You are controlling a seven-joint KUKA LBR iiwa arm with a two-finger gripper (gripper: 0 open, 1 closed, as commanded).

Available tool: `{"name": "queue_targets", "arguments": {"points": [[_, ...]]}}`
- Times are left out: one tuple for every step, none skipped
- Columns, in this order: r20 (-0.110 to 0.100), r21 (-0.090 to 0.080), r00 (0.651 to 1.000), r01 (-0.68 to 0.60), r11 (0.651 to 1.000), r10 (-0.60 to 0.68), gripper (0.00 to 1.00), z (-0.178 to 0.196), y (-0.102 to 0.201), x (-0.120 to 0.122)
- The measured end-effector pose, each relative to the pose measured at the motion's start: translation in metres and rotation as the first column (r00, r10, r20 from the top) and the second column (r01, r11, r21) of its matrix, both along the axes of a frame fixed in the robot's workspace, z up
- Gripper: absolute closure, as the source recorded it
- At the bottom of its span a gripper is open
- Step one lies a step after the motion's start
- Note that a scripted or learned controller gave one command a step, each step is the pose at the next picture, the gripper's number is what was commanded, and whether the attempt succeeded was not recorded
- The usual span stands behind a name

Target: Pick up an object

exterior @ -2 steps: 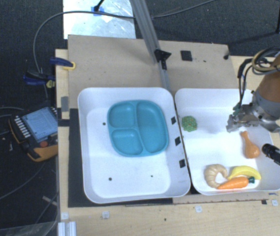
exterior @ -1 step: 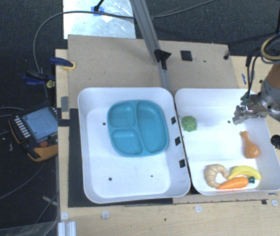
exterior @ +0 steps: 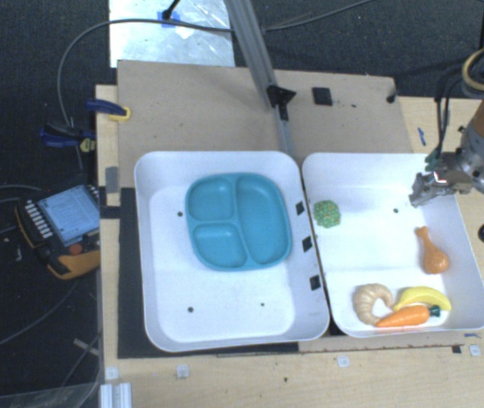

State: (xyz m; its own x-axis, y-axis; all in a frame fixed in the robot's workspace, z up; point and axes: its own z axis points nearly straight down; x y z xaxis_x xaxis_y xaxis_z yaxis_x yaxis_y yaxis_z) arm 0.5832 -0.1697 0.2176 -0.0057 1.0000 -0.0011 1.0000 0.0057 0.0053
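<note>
The gripper (exterior: pixel 426 187) hangs over the upper right of the right bin (exterior: pixel 369 170), and whether its fingers are spread or closed I cannot tell. Nearest below lies a toy drumstick (exterior: pixel 431 251), probably light, stiff, slick plastic, best pinched across its narrow shank. A green ball (exterior: pixel 327 213) sits alone (an easy reach), while croissant (exterior: pixel 371 301), banana (exterior: pixel 424 297) and carrot (exterior: pixel 404 316) crowd the front corner; a blue plate (exterior: pixel 237 220) occupies the left bin (exterior: pixel 161 228).

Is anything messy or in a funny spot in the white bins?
Nothing looks spilled or broken. The green ball sits alone near the right bin's left wall, while the croissant, banana and carrot huddle in its near corner.
</note>
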Motion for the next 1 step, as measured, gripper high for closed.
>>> {"name": "queue_targets", "arguments": {"points": [[-0.003,0.003,1.0,-0.004,1.0,0.004,1.0,0.0025,0.0433,0.0006]]}}
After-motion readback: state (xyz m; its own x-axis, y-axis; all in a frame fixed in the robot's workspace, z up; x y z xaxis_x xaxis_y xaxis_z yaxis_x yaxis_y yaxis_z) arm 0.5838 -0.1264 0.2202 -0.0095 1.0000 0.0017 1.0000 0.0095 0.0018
